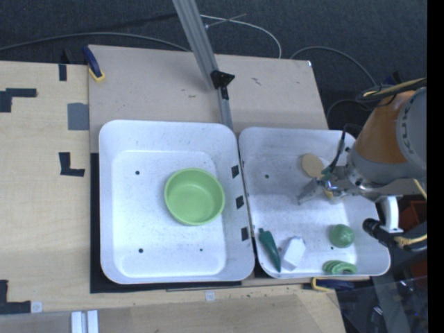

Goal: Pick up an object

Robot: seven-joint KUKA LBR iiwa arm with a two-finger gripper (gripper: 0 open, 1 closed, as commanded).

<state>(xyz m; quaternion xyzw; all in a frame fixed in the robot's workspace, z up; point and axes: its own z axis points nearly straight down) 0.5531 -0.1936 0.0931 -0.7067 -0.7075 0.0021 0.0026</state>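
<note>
From the overhead camera view I have the grey arm with its orange band reaching in from the right over the right-hand shallow white bin. The gripper sits low in that bin's upper right part, near the tan rounded disc-like piece. A dark metallic finger angles down and left from the wrist. I cannot tell how far apart the jaws stand, and I see nothing clearly caught between them.

My worry from here is a miss. The tan piece lies just beside the fingers, not plainly between them, so a closing move could nudge it away or close on air. It also looks flat, so I judge the jaws might skid over it. The bin's right wall is close to the wrist, which leaves little room to correct.

Counting in the right bin: one tan piece, one small green ball, one white blocky object, one dark green elongated tool-like object and one green flat ridged item at the lower rim.

The left-hand shallow white bin holds one light green plastic bowl, upright, well apart from the gripper.

That makes two bins on the surface and six loose things.
</note>
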